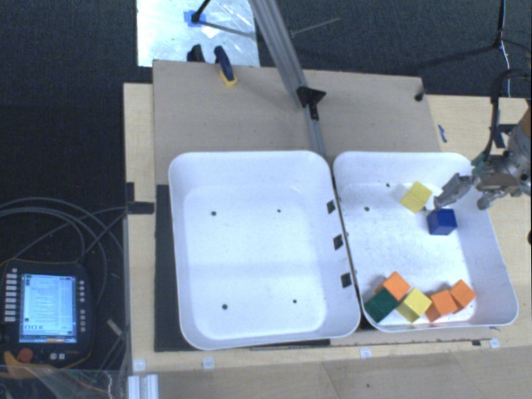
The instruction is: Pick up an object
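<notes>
The left bin [249,248] spreads wide and bare beside me. My right bin [490,248] holds the blocks: open floor across its middle, a cluster crowded against the near rim — orange block [396,285], green block [381,305], a yellow one [413,304], two more orange [452,298]. My gripper [467,192] hangs spread at the far right edge, pinching nothing, the blue block [441,221] just below it, the yellow block [416,196] near its left finger.

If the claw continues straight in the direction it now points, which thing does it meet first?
Probably the blue cube, just below and left of the claw. The yellow cube lies close beside that line; height is unclear from this slanted view.
</notes>
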Tool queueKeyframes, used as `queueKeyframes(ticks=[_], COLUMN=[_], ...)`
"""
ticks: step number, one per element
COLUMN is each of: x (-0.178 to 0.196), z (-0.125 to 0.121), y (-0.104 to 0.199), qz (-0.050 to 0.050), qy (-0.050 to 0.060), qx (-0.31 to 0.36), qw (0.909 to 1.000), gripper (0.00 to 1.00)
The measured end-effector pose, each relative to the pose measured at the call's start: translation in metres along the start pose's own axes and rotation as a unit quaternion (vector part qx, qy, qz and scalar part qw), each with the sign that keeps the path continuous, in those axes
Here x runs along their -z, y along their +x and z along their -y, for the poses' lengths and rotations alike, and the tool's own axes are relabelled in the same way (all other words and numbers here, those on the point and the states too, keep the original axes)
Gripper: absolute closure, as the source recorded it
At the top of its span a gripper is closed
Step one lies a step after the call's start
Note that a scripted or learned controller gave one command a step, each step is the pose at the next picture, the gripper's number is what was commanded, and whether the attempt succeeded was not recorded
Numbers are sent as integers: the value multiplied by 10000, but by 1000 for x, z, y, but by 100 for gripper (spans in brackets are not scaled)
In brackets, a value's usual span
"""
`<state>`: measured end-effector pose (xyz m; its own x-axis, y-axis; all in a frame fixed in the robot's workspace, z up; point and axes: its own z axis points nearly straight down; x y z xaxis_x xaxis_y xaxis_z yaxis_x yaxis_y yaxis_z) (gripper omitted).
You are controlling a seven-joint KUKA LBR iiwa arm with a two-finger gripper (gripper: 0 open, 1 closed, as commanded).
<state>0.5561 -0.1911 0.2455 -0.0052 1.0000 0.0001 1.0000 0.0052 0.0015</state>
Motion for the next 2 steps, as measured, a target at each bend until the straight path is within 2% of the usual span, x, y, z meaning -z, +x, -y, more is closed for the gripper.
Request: queueKeyframes(ticks=[1, 2], x=[0, -47], z=[0, -6], y=[0, 7], qz=[0, -2], qy=[-2, 17], qx=[-2, 1], qw=[10000, 10000], gripper=[0, 0])
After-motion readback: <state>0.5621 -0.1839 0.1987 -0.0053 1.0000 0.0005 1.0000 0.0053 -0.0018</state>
